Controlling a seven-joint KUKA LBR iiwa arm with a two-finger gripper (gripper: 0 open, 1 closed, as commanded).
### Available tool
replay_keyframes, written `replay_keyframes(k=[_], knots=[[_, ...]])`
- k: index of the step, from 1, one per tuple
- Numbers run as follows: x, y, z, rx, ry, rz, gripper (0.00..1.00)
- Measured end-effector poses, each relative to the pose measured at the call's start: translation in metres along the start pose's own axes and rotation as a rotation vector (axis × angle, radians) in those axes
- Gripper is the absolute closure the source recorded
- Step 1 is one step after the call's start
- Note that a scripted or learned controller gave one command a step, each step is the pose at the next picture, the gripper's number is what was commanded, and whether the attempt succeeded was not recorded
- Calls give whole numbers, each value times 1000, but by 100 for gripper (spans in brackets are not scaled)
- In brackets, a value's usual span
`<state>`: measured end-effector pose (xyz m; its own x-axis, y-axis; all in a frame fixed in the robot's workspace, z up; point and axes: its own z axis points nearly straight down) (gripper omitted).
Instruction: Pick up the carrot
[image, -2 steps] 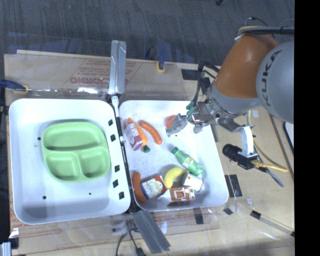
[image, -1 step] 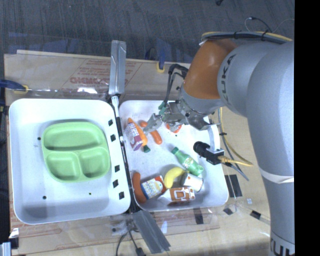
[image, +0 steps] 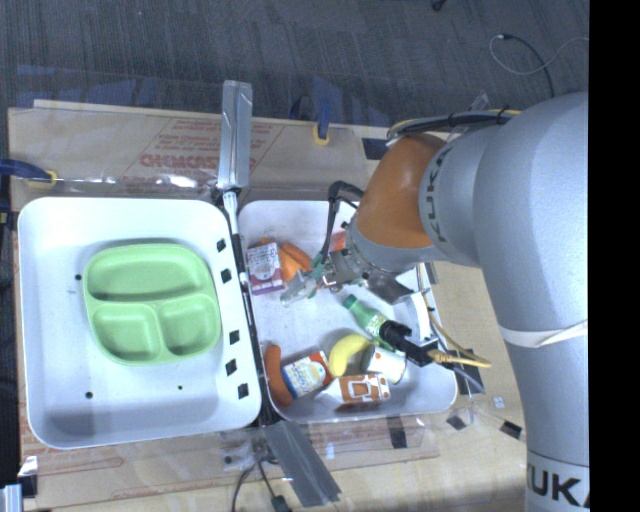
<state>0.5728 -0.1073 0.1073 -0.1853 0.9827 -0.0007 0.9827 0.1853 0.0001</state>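
Observation:
The carrot is a short orange piece lying in the upper left part of the right bin, next to a small maroon-and-white packet. My gripper hangs low over the bin, just below and to the right of the carrot, its metal tip close to the carrot's lower end. The grey wrist with its orange band hides the upper right part of the bin. Nothing is visibly held.
The right bin also holds a green bottle, a yellow fruit, a blue-labelled can, an orange-red sausage-like piece, an orange carton and a jar. A green divided plate lies in the left bin.

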Motion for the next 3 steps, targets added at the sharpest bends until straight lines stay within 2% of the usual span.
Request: replay_keyframes(k=[1, 2, 3], knots=[[-14, 78, 15, -1, 0, -259, 0], [-14, 81, 0, -9, -5, -264, 100], [-14, 81, 1, -6, -4, -264, 0]])
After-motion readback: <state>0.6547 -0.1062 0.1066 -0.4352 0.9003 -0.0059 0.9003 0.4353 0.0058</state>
